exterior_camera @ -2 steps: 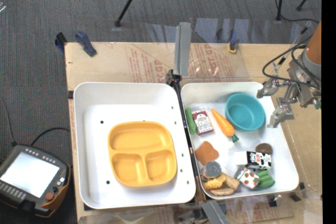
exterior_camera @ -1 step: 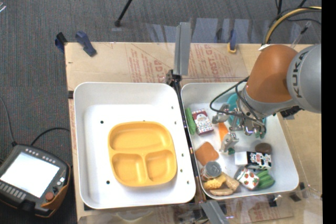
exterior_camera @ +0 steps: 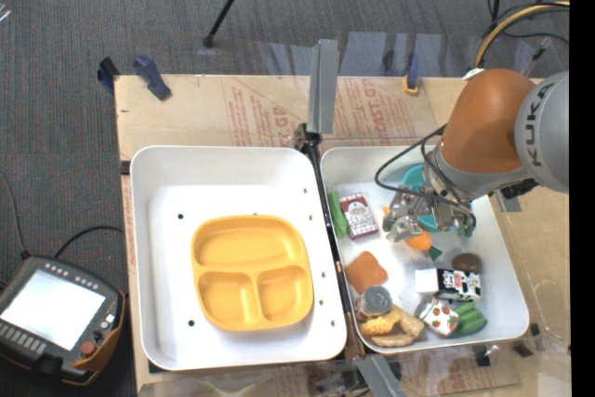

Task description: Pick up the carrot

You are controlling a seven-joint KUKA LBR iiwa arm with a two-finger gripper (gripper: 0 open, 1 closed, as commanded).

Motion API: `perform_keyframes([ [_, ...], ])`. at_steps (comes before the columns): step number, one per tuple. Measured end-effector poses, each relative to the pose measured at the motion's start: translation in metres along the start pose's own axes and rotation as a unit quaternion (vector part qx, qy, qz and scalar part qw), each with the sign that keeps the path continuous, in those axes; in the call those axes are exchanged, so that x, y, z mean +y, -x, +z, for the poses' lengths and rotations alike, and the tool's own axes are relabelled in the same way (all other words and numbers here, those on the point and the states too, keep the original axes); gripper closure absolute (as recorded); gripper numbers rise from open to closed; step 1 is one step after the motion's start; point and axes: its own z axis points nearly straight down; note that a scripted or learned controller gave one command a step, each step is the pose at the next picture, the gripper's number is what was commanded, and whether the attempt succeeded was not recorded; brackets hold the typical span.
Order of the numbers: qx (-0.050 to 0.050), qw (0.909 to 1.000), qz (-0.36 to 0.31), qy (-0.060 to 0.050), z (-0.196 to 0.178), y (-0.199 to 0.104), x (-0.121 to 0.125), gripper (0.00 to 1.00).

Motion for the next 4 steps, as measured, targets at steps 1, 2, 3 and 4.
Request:
perform_keyframes([
  [1,0.000,1.0000,-0.001,0.000,0.000,0.000,0.001,0.00],
  [2,0.003,0.9994,0.034,0.000,0.016,-0.036,0.014,0.00],
  [3,0.002,0.9995,0.030,0.000,0.006,-0.034,0.016,1.00],
  [4,-0.003,0.9967,-0.081,-0.001,-0.136,-0.084,0.059,1.00],
])
